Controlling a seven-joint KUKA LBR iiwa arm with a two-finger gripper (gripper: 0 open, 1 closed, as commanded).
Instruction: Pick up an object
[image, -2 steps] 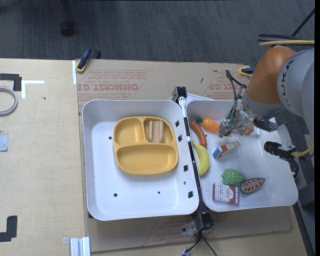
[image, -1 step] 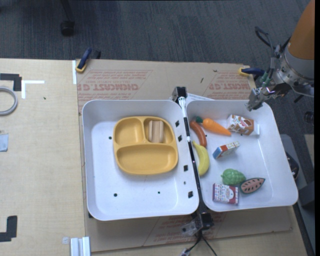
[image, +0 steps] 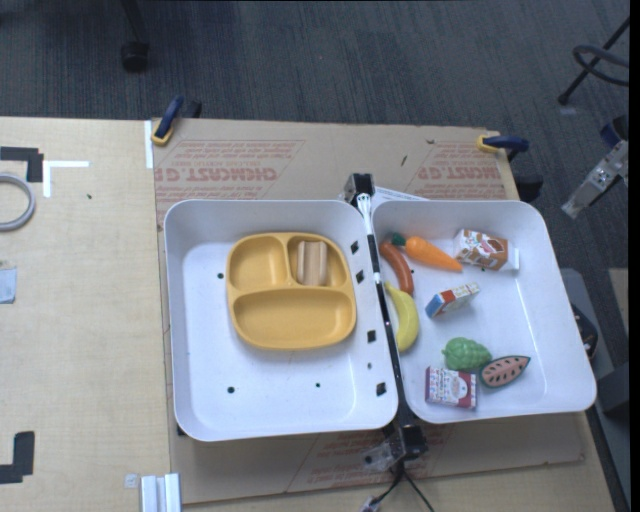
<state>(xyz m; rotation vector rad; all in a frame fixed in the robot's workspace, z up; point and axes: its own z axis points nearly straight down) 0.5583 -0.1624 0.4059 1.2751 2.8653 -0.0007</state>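
Carrot (image: 433, 253) in rt bin (image: 545, 300), beside hotdog (image: 397, 265).

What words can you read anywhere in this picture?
"CHEMAST GP": my best reading of the upside-down red print on the cardboard sheet, repeated at its right end; smaller lines blurred.
Small cartons and snack packet in the right bin: print too small to read.

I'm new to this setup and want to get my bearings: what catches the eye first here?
The yellow divided plate sits in the middle of the left bin, with a pale wooden block in its upper right compartment. The right bin holds a cluster of toy food: an orange carrot, a banana along its left wall, and a watermelon slice toward its near right corner.
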